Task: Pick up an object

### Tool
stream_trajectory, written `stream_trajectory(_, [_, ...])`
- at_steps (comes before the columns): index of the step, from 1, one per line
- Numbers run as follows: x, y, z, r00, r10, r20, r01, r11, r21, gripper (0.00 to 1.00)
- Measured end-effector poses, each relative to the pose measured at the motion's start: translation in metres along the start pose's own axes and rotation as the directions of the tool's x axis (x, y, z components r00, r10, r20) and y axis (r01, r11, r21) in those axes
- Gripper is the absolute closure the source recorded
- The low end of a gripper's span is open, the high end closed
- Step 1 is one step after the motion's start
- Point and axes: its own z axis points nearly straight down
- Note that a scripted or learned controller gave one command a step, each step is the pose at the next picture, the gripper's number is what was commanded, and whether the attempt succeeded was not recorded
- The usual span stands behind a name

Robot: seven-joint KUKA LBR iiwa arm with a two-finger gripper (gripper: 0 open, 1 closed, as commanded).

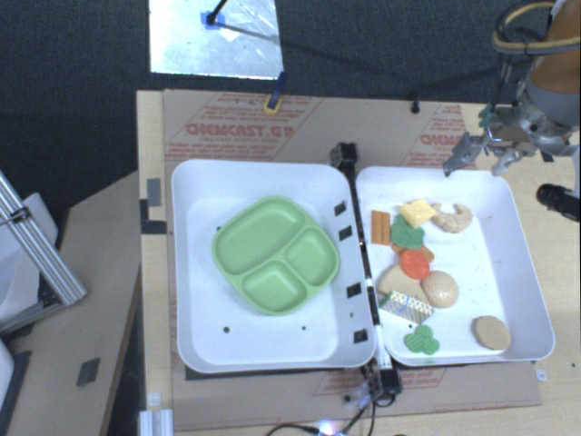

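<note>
The right bin [526,271] holds several toy food pieces: a yellow block [418,212], a beige curled piece [452,217], an orange cracker [380,227], a dark green piece [408,236], a red round piece [415,263], a beige ball [440,289], a silvery wrapped item [406,308], a small green cluster [420,340] and a tan disc [491,331]. My gripper [481,159] hangs above the bin's far right corner, clear of all the pieces. Its fingers stand open with nothing between them.
A green divided plate [275,254] lies in the left bin [195,334]. A black hinged divider [359,252] runs between the bins. A foil-like sheet [215,25] lies beyond the bench. A metal frame [32,252] stands at the left.
</note>
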Motion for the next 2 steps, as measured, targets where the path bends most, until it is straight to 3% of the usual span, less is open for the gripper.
stream_trajectory(2, [-0.01, 0.003, 0.122, 1.0, 0.003, -0.001, -0.003, 1.0, 0.004, 0.0])
